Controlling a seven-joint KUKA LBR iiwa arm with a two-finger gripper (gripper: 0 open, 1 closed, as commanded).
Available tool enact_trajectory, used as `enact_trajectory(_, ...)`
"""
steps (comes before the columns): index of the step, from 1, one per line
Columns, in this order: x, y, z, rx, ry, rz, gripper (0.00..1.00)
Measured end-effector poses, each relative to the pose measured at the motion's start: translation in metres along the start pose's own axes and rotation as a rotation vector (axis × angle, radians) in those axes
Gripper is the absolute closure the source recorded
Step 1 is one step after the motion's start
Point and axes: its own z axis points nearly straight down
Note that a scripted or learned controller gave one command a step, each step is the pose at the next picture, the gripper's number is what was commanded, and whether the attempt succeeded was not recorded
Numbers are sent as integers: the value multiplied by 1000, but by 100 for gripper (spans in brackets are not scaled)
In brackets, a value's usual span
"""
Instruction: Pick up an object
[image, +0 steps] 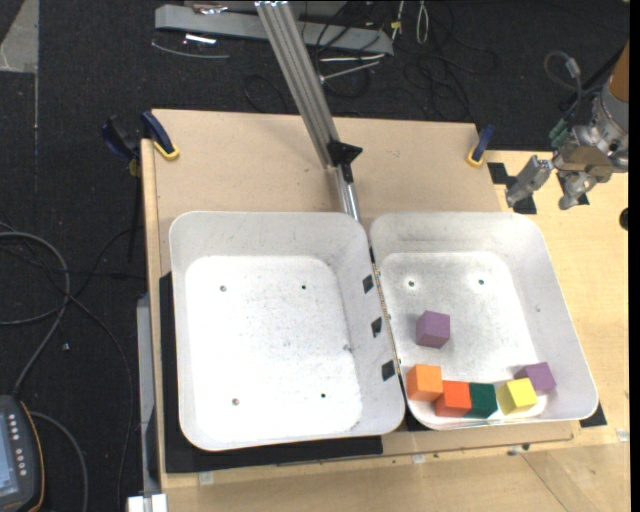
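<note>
Pale wood is what you see first: the light plywood benchtop (260, 150) carries two shallow white plastic bins side by side. The left white bin (200, 250) sits toward the bench's left edge, its speckled floor bare. The right white bin (520, 250) lies against it, reaching toward the bench's right edge. A slanted grey metal camera pole (305, 85) crosses the far edge of the bench and meets the seam between the bins.

Your grey arm's two-finger gripper (548, 190) hangs above the bench's far right corner, just beyond the right bin's far rim, its two dark fingers spread apart with nothing between them.

The blocks you could pick are all in the right bin. A purple foam cube (433, 328) stands alone near the bin's middle. Along the near wall, from left to right, sit an orange cube (425, 381), a red-orange cube (456, 397), a dark green cube (484, 399) and a yellow cube (517, 395), each touching the next, with a second purple cube (540, 376) just beside the yellow one, in the near right corner.
</note>
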Motion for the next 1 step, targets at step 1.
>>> enact_trajectory(1, 29, 0, 112, 7, 3, -1, 0)
